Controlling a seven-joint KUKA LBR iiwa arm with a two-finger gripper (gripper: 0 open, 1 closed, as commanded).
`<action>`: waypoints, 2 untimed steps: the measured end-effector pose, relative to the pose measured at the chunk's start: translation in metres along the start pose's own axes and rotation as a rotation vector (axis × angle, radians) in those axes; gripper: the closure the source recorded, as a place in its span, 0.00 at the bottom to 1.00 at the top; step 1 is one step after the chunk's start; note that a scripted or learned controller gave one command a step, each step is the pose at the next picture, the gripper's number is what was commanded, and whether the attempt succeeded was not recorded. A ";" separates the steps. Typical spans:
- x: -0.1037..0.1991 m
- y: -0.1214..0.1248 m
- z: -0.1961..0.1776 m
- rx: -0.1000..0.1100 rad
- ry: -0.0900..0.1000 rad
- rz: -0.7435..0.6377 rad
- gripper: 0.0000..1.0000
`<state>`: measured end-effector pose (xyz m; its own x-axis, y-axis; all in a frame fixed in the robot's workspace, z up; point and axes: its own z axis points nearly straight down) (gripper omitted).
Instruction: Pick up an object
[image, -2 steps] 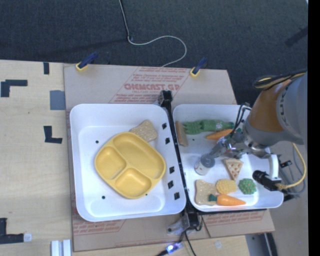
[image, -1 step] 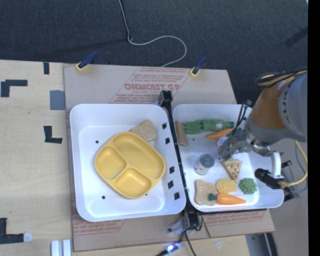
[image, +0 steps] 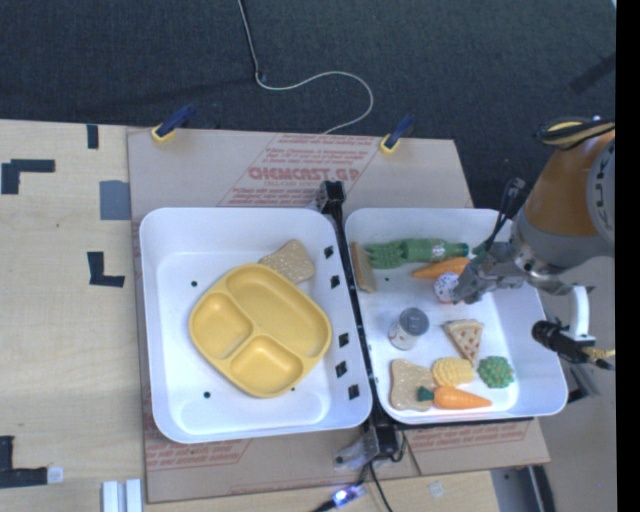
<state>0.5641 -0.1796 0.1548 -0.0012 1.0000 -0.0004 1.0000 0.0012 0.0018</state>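
My gripper (image: 468, 287) hangs low over the upper right part of the right bin (image: 545, 400). It sits just right of a small round white and red item (image: 446, 289) and close below an orange carrot piece (image: 440, 268). Whether it touches either one is unclear. A green bottle (image: 415, 250) lies along the bin's far side. A grey can (image: 413, 323) stands near the bin's middle. A tan wedge (image: 464, 337), a corn cob (image: 451, 373), broccoli (image: 495, 372), a second carrot (image: 462, 398) and a bread slice (image: 407, 382) lie toward the front.
The left bin (image: 160, 330) holds a yellow divided plate (image: 260, 328) with a tan cracker (image: 291, 261) at its far edge. A brown piece (image: 361, 267) leans by the divider between the bins. The arm's grey and orange body (image: 565, 210) looms over the right rim.
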 end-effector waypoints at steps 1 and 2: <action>-0.008 0.006 -0.048 0.001 0.000 0.000 1.00; -0.008 0.007 -0.069 0.003 0.001 0.000 1.00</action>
<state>0.5708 -0.1871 0.2242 -0.0014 1.0000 0.0006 1.0000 0.0014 -0.0013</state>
